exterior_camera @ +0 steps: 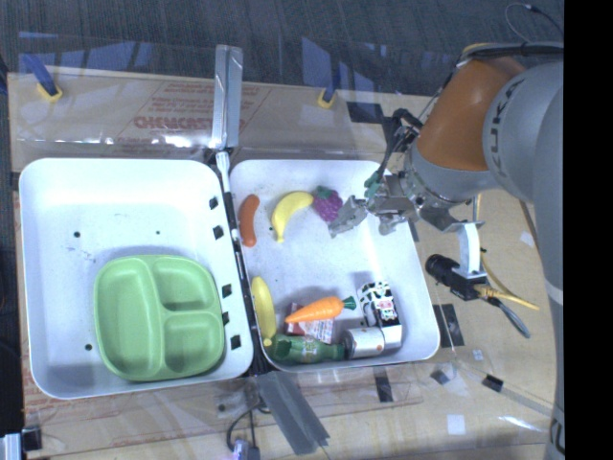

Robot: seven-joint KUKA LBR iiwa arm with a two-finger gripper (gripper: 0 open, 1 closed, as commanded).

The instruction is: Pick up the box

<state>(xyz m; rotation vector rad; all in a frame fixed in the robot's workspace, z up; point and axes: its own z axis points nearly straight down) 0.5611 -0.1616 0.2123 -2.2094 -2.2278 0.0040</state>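
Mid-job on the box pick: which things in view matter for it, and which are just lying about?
Job:
box, right bin, near corner
pincer, above the bin's far end

Lying about:
carrot
banana
grapes
sausage
can
green bottle
green tray, left bin

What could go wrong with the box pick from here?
1. The box sits packed against the can and carrot near the bin's front wall; fingers may lack room.
2. The gripper hovers by the grapes, far from the box, and could nudge them.
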